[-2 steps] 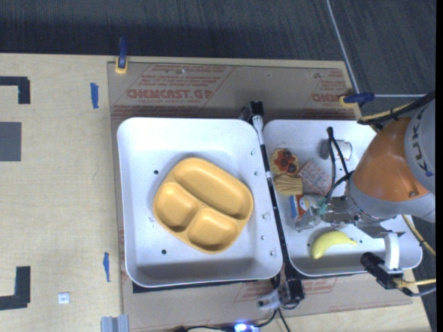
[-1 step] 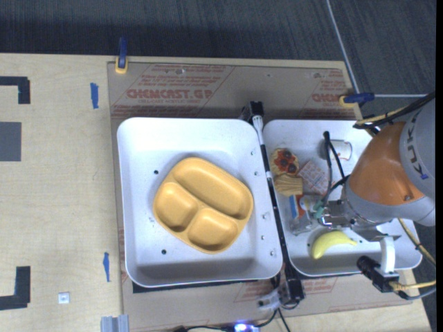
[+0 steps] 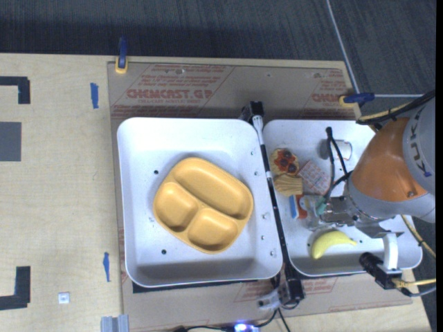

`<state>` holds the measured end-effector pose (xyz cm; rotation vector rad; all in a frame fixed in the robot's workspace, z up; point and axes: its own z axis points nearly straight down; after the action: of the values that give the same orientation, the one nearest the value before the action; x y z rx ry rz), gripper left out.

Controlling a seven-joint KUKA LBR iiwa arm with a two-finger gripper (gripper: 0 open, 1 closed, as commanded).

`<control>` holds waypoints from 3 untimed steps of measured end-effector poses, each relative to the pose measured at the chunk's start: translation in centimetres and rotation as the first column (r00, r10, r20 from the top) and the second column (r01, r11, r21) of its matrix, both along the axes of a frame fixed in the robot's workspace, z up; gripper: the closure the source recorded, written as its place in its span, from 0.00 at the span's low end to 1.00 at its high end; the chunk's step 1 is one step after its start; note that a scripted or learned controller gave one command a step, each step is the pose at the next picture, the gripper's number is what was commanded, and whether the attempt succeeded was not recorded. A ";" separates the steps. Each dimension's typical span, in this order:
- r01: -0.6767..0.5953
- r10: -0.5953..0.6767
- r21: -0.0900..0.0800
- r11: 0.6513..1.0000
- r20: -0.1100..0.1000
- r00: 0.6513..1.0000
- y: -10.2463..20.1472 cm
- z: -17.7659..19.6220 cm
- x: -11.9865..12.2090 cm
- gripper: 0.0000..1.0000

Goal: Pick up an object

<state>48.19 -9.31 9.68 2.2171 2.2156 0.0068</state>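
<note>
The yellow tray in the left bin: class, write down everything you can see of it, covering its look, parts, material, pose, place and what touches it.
The yellow tray is a rounded, glossy dish that looks like moulded plastic, mustard yellow all over. It is split into three hollow sections: one long one along its upper right side and two smaller ones below. It lies flat, open side up, turned at a slant, near the middle of the left bin. It rests on the bin's white floor and nothing else touches it. Its sections look empty.

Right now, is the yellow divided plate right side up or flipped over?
Right side up: yellow divided plate in the left bin shows three hollow compartments facing the camera.
</note>
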 end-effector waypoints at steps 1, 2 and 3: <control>0.000 0.000 0.000 1.000 0.000 1.000 0.0 0.0 0.0 0.00; -0.001 0.001 0.003 1.000 -0.007 1.000 0.1 -1.1 -0.2 0.00; -0.001 0.001 0.000 1.000 0.001 1.000 0.1 0.0 0.0 1.00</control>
<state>48.22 -9.24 9.71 2.2159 2.2159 0.0073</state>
